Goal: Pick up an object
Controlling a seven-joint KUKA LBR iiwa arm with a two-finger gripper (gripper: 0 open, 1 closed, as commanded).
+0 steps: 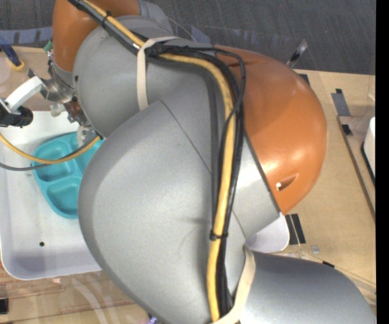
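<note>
A teal divided tray (58, 181) lies in the left white bin (19, 248), toward its far side. My gripper (83, 133) hangs just over the tray's far right corner, below the wrist with its orange band. The grey arm links cover the gripper's right side and much of the tray's right edge. I cannot make out anything held in the gripper.
The bulky grey and orange arm (201, 181) stretches across the middle and hides most of both bins. A yellow cable (19, 155) loops from the wrist over the left bin's far left part. A corner of the right bin (275, 238) peeks out under the arm.
</note>
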